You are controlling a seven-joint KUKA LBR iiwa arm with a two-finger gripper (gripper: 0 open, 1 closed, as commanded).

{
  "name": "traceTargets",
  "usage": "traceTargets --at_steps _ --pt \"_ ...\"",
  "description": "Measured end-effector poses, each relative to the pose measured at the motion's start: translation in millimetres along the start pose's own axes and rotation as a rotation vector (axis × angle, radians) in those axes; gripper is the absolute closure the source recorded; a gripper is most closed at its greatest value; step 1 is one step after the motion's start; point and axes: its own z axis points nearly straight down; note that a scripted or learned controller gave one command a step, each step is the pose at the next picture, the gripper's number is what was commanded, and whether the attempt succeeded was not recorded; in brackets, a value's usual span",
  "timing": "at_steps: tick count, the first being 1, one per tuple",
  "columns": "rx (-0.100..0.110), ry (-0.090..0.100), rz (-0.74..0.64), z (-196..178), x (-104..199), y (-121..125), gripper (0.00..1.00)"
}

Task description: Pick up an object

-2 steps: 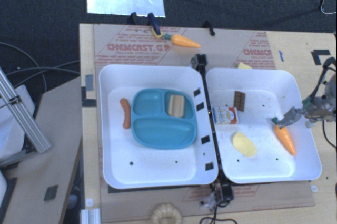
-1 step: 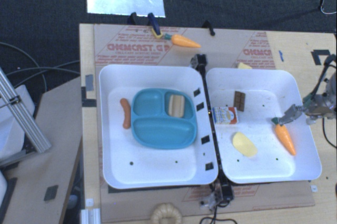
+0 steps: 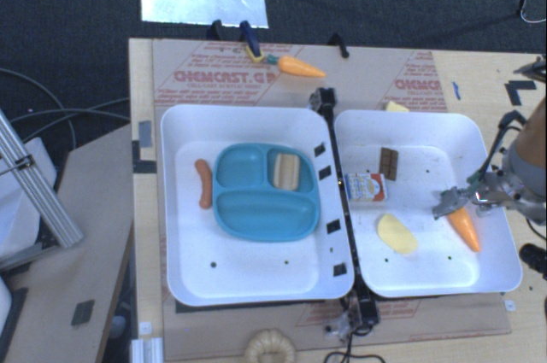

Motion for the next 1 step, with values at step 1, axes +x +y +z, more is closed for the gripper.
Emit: traceTargets --at_steps 1 --pt "-0.001 0.0 0.0 43.0 5.0 -1.1 0.0"
